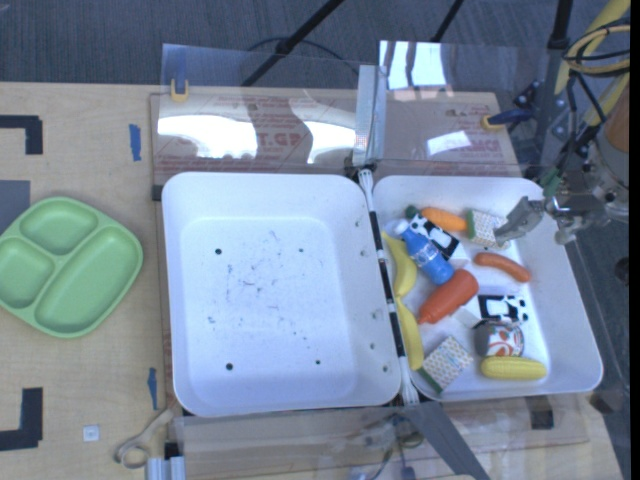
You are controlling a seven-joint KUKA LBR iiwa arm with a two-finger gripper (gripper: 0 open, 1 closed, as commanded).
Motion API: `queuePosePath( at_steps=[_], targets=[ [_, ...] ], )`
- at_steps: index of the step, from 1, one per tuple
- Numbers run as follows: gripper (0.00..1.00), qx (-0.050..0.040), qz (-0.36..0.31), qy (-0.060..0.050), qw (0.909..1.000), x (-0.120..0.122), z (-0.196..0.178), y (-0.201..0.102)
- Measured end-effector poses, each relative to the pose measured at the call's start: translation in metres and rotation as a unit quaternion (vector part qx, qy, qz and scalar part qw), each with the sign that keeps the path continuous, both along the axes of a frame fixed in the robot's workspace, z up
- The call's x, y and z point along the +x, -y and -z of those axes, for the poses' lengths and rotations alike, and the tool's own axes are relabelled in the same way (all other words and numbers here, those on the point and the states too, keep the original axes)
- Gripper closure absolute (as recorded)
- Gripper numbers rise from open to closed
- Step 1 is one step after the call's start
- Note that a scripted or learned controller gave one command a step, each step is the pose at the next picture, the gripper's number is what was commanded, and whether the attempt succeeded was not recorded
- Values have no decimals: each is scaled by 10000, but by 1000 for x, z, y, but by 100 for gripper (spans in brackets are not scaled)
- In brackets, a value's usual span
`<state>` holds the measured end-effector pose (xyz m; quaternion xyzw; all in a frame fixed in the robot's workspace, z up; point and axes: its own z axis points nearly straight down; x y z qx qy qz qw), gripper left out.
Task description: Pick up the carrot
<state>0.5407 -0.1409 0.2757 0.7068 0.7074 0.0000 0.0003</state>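
Carrot (449, 296) lies mid right bin (585, 353), tilted, wedged among blue bottle (428, 254), banana (402, 268) and a can, so access is tight; gripper (540, 215) hovers at carrot's 2 o'clock over bin's edge, carrying nothing, finger state can't tell.

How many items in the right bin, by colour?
Right bin, as far as the view resolves:
Orange/red: 3, the big carrot, one small carrot-like piece, one sausage-like piece
Yellow: 3, two bananas, one lemon-like piece
Blue: 1 bottle
Black-and-white: 2
Patterned/other: 3
Total: 12
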Motion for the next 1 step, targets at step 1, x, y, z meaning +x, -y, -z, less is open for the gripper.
queuePosePath(
  at_steps=[1],
  targets=[
    [0,-4,286,13,9996,52,20,41]
  ],
)
